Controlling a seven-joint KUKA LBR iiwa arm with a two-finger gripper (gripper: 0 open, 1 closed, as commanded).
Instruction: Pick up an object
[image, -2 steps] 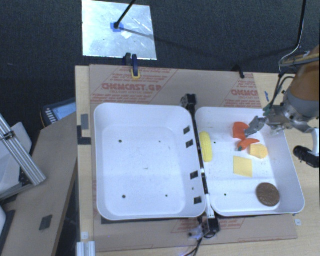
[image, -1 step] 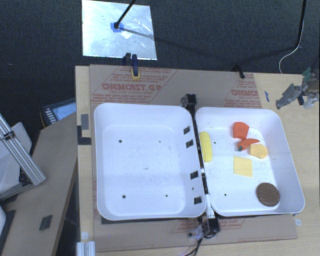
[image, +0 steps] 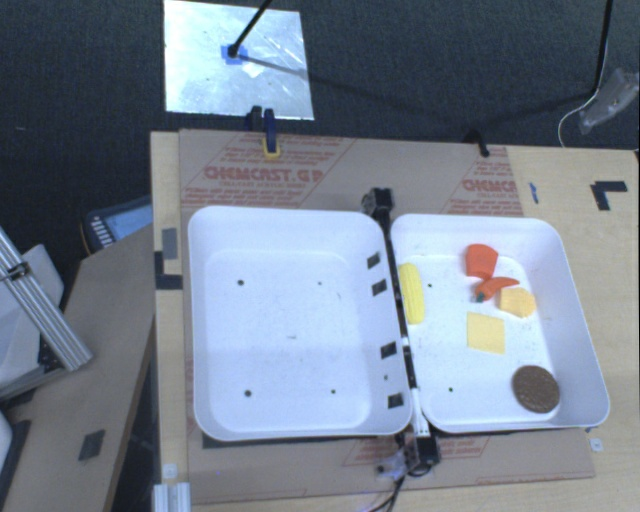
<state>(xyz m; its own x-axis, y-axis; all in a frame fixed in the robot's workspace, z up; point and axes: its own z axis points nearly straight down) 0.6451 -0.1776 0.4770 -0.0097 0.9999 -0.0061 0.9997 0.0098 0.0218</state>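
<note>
Five small pieces sit in the right-hand white plastic bin (image: 575, 300), and the thin flat yellow square slice (image: 487, 333) beside the round brown cookie (image: 536, 388) could slip from a grasp; jaw state cannot be told.

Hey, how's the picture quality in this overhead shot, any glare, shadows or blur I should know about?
In the camera view, light is even and soft; the shiny sheet at the top throws bright glare, the white bins look a little washed out, the brown disc and yellow corn cast only faint shadows, and the whole image is slightly soft, with small detail fuzzy.
</note>
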